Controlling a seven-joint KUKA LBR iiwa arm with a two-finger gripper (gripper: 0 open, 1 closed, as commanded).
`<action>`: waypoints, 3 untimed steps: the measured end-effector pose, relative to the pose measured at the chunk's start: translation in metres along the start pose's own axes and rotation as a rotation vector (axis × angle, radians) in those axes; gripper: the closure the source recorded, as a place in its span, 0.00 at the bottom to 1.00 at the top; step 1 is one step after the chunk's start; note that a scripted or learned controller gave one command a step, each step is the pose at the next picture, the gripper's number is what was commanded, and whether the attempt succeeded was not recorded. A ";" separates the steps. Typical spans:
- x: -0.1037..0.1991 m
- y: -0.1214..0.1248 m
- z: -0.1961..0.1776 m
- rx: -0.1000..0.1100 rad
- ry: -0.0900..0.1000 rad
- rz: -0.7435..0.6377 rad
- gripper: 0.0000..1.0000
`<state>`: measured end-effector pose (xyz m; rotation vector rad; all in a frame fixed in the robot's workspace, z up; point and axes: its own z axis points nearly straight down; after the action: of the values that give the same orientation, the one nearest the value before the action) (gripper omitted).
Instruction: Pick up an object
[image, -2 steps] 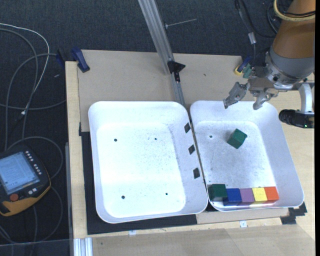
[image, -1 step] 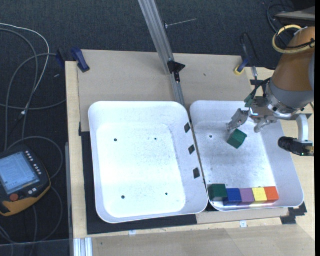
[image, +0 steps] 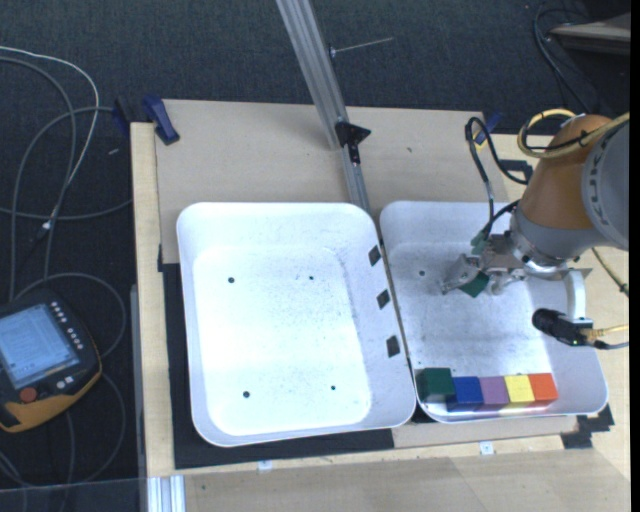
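Green, a small block-like object (image: 476, 285) sits right at the tips of the jaws of the two-finger gripper (image: 470, 281) over the right-hand shallow white bin (image: 430, 330), seemingly pinched though I cannot tell, while coloured cubes (image: 487, 389) line the rim well below.

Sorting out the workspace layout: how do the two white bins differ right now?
The left bin is wider; the right bin is narrower. The right bin holds a row of coloured blocks along its near edge and has the hand over it; the left bin does not. Both are shallow, white and speckled.
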<state>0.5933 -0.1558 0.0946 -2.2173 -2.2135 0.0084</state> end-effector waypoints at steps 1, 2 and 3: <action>0.018 0.061 -0.006 -0.015 -0.002 -0.006 0.00; -0.017 0.011 -0.005 -0.005 -0.002 0.002 0.00; -0.014 0.014 -0.016 -0.011 -0.001 -0.002 1.00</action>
<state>0.6071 -0.1698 0.1108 -2.2202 -2.2219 -0.0026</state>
